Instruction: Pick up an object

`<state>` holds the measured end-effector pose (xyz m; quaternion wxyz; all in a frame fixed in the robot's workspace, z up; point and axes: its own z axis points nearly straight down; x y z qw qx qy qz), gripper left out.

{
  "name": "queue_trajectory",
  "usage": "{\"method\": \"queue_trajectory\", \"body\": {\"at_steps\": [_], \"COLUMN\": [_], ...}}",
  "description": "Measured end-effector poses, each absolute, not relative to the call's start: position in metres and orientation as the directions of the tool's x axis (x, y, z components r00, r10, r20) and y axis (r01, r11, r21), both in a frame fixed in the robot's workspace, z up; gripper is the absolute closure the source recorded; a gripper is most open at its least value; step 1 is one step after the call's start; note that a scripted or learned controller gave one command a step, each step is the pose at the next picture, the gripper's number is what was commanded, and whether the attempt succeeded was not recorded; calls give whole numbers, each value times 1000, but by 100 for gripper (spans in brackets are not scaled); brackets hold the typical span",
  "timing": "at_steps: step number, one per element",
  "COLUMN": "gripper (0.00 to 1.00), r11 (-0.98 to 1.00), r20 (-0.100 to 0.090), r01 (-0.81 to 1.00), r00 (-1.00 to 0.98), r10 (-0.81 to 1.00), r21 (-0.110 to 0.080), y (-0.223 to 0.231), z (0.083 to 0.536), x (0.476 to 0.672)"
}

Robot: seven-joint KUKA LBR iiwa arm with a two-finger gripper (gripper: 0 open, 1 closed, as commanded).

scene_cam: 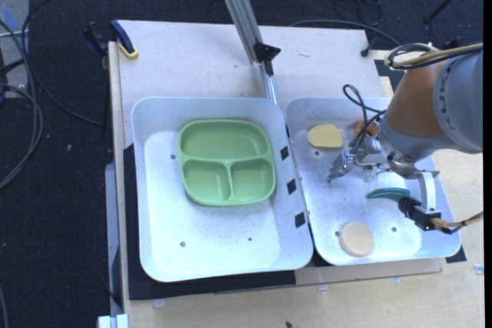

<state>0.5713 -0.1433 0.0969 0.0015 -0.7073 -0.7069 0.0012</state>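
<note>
**Gripper low over the right bin, between two pale pieces**

The grey arm [438, 100] reaches in from 3 o'clock, its orange band above the wrist, and ends over the middle of the right bin [323, 238]. The gripper [344, 167] points toward 9 o'clock, its thin metal fingers [335, 173] slanting down toward the bin floor. They look close together at the tips with nothing visible between them, though the view is too small to tell how far they are parted.

Objects in the right bin:
- a yellow rounded piece [325, 137] at about 11 o'clock from the gripper, near it but apart
- a pale beige round piece [357, 239] at about 5 o'clock from the gripper, well apart, near the bin's front edge
- a teal curved object [388, 194] at about 4 o'clock, just beside the wrist hardware
- a small orange item [369, 128] at about 1 o'clock, partly hidden by cables

The left bin [154, 242] holds a green divided tray [227, 162] with three compartments, sitting toward its 12 o'clock side
</note>
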Motion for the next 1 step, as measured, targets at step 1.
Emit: {"method": "queue_trajectory", "body": {"at_steps": [1], "gripper": [100], "r11": [-1], "r20": [-1], "r01": [1000], "r00": [1], "r10": [1000], "r21": [0], "y": [-144], "z": [110], "x": [572]}}
